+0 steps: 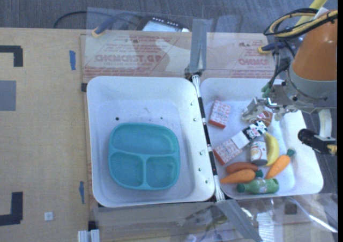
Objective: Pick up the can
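1. The can (258, 151), small and upright, stands low in the right bin (308, 184), touching a banana (272, 148) on its right, just above 2 carrots (242, 173) and a green bottle (260, 186), with a red-and-white carton (227, 151) just beside it on its left.
2. Risk, as I judge it: this crowding could make the fingers catch the banana or a carrot instead, or tip the can over.
3. Farther up that bin lie a black-and-white packet (255, 129) and another red-and-white box (220, 114).
4. The gripper (262, 108) hovers above the bin's upper part, clear of the can; I cannot tell whether it is parted or clenched, and nothing is visibly held.
5. The left bin (102, 96) holds 1 teal divided plate (143, 156).
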### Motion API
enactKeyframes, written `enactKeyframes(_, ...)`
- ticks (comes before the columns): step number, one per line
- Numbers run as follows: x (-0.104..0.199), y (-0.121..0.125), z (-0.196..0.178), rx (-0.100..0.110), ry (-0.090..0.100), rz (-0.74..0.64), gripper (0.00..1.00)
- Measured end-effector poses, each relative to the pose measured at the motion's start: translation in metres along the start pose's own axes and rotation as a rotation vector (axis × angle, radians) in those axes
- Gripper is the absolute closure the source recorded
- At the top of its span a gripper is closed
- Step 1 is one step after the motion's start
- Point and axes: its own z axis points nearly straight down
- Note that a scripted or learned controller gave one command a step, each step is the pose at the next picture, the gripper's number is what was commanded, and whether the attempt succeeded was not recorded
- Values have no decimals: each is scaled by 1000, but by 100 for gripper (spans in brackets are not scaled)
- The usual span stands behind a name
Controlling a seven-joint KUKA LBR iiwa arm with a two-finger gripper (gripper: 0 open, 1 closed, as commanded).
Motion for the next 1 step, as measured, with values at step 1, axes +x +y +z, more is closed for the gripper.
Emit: enactKeyframes(1, -23, -27, 46, -1, 0, 3, 0)
